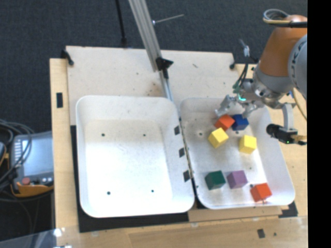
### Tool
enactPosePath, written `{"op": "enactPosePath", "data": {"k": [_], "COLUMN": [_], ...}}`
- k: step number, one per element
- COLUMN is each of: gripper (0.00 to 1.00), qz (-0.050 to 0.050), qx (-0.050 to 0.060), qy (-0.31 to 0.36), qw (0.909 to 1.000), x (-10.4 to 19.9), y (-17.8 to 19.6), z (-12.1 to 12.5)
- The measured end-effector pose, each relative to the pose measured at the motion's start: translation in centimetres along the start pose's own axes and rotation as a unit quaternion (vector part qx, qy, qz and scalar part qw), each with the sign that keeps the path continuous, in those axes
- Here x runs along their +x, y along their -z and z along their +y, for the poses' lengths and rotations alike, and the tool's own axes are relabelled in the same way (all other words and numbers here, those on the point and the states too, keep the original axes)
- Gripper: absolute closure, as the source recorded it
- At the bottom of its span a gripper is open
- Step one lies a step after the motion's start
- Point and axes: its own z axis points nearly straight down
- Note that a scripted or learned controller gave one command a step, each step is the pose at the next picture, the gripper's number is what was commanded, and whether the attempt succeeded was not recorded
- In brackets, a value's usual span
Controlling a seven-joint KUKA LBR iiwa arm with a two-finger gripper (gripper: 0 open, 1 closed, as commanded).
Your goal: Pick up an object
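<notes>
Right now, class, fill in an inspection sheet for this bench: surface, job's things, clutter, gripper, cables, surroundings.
Surface: wooden bench bearing a left bin and a right bin.
Job's things: in the right bin, orange cube, blue cube, two yellow cubes, green cube, purple cube, red cube.
Clutter: nothing seen.
Gripper: gripper low over the orange and blue cubes; grip unclear.
Cables: bundle at the left edge.
Surroundings: metal pole, dark carpet, handheld screen.

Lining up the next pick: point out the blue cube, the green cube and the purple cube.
blue cube (pixel 241 122): camera view, on its top face.
green cube (pixel 215 179): camera view, on its top face.
purple cube (pixel 237 178): camera view, on its top face.
</notes>
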Motion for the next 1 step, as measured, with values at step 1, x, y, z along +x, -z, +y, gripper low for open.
{"op": "enactPosePath", "data": {"k": [1], "gripper": [0.00], "qz": [-0.001], "qx": [0.002], "qy": [-0.002], "qw": [1.0000], "x": [-0.77], "y": [-5.95], "z": [0.33]}}
